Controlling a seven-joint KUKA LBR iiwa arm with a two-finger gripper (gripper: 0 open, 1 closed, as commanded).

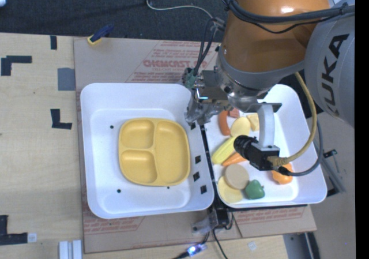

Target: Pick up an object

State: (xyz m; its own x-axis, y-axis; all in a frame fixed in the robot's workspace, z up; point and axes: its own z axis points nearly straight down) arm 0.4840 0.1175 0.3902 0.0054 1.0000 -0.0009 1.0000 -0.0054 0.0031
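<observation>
Hanging at the right bin's [310, 190] left wall, the gripper [199, 102], its state unclear, needed centring over the nearby orange piece [223, 124].

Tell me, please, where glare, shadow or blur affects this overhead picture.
Camera view: soft glare patches on the arm's glossy orange band; the left white plastic bin looks bright, nearly washed out along its rim; the yellow three-compartment plastic plate is evenly lit and sharp; no motion blur is evident.
</observation>
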